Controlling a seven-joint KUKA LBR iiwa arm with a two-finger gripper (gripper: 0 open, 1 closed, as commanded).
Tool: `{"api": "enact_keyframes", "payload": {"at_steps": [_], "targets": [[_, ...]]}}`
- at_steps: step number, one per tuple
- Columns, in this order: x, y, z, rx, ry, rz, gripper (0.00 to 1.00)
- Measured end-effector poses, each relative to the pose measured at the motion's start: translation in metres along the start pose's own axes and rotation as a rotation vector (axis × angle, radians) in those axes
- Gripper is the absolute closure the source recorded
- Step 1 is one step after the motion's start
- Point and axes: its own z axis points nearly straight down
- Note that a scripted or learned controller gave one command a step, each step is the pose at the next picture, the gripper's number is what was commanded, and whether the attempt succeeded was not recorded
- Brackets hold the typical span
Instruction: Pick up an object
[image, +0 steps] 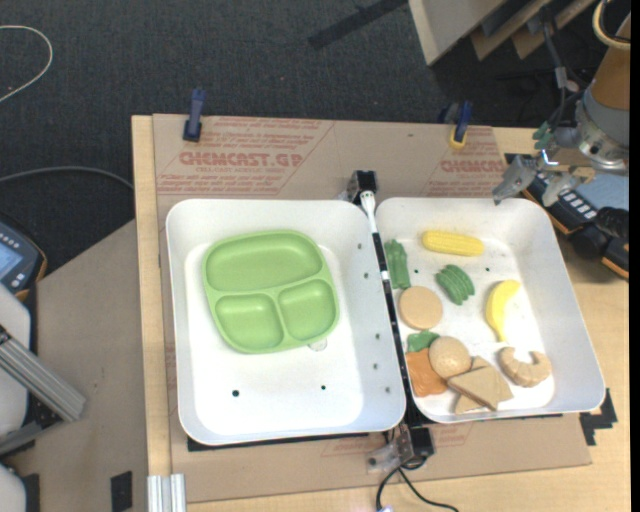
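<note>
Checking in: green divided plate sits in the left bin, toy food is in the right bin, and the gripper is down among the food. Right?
Not quite. The camera view shows the two-finger gripper up at the far right corner of the right white bin, not among the toy food. The green divided plastic plate does sit in the left white bin.

A cardboard-topped bench (300, 150) bears two white bins (200, 380) (side by side).
</note>
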Motion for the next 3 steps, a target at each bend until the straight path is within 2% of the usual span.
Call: {"api": "enact_keyframes", "payload": {"at_steps": [1, 2, 3], "targets": [[-0.017, -0.031, 0.131, -0.003, -0.002, 0.0, 0.0], [0.081, -0.112, 0.143, 0.007, 0.005, -0.005, 0.0], [0.023, -0.085, 0.104, -0.006, -0.005, 0.004, 0.0]]}}
